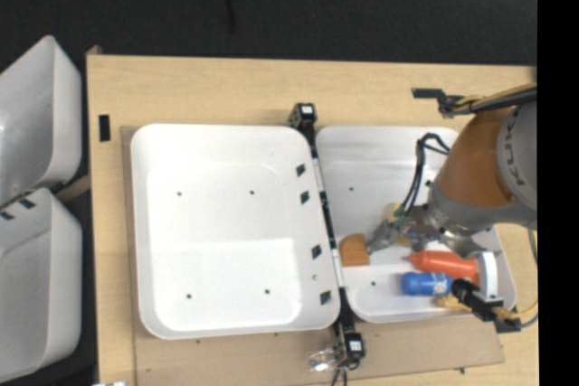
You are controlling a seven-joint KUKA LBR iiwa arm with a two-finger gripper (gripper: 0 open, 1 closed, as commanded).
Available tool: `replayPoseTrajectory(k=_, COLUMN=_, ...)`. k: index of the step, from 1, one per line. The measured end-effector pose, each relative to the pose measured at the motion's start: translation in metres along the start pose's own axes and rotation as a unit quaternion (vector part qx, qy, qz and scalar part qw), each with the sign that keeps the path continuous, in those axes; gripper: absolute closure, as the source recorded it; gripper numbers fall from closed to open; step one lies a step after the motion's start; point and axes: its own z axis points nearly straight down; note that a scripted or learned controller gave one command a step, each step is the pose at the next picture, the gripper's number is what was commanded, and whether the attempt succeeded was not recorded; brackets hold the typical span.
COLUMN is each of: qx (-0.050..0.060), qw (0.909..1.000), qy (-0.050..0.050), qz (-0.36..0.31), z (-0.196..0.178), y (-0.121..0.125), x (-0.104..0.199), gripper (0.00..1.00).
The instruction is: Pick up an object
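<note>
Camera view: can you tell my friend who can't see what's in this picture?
A robot arm reaches into the right white bin, its gripper low beside a small brown block. An orange object and a blue object lie nearby.

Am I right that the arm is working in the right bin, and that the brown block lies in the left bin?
Not quite. The camera view shows the brown block in the right bin, by its left wall, near the gripper. The arm is working there, as you say.
</note>
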Motion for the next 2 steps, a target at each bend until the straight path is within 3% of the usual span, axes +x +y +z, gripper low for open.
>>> replayPoseTrajectory(k=1, qx=-0.014, qw=0.9999, qy=-0.004, qz=-0.003, z=-0.1639, y=0.0859, x=0.0111, gripper=0.00)
replayPoseTrajectory(k=2, qx=-0.002, qw=1.0000, qy=-0.003, qz=-0.003, z=-0.1625, y=0.0806, x=0.0089, gripper=1.00)
